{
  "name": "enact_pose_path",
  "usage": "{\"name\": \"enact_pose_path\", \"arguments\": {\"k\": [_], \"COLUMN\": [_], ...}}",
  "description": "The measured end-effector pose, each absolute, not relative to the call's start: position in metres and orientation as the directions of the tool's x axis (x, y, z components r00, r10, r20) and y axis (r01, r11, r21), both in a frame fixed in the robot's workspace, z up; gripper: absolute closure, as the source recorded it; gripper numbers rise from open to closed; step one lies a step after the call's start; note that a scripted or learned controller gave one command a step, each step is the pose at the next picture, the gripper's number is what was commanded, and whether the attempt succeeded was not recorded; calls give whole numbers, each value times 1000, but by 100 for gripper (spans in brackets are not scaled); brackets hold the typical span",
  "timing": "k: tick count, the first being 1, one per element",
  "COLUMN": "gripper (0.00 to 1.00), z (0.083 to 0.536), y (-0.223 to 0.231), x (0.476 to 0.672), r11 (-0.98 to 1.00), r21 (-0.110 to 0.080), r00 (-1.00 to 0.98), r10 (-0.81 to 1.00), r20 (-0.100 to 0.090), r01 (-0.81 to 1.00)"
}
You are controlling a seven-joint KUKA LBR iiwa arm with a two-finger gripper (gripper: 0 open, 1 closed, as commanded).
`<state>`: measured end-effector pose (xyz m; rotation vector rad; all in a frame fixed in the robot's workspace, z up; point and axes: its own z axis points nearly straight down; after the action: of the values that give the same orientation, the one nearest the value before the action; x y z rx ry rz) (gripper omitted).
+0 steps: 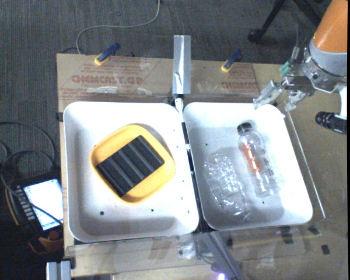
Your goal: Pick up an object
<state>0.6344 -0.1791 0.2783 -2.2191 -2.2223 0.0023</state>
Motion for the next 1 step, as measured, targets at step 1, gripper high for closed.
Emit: {"name": "enact_pose_path", "arguments": {"k": [1], "gripper": [0], "z": [99], "y": [-191], "x": [593], "r11": [-89], "r21": [8], "r00": [89], "r10": [996], "r20": [-1], "r01": [996]}}
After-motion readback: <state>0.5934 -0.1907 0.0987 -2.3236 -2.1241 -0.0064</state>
